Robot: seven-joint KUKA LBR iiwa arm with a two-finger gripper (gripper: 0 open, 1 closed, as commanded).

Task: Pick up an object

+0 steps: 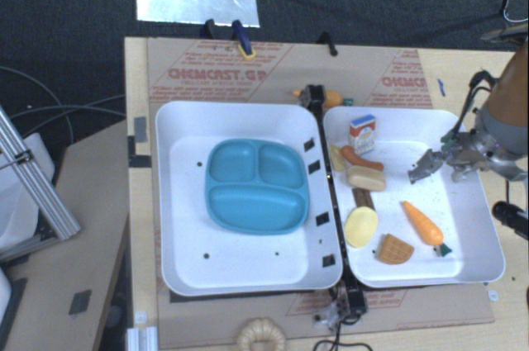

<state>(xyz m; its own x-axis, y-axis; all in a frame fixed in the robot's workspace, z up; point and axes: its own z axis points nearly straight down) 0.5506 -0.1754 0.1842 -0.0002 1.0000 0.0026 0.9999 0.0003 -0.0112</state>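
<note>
Sitting in left bin (pixel 178 176): blue divided plate (pixel 256 185). Right bin (pixel 475 238) holds carrot (pixel 423 225), lemon (pixel 360 226), waffle (pixel 394 249), small carton (pixel 362 132). Gripper (pixel 423 168) over right bin's bare floor, can't tell finger spread, nothing held.

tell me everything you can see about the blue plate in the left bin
The blue plate is a rounded, plastic-looking tray in light turquoise, split into three compartments: two smaller ones on the far side and one wide one nearer the camera. It lies flat and upright near the middle of the left bin, turned slightly askew to the bin's walls. Its compartments hold nothing, and nothing else touches it.
</note>
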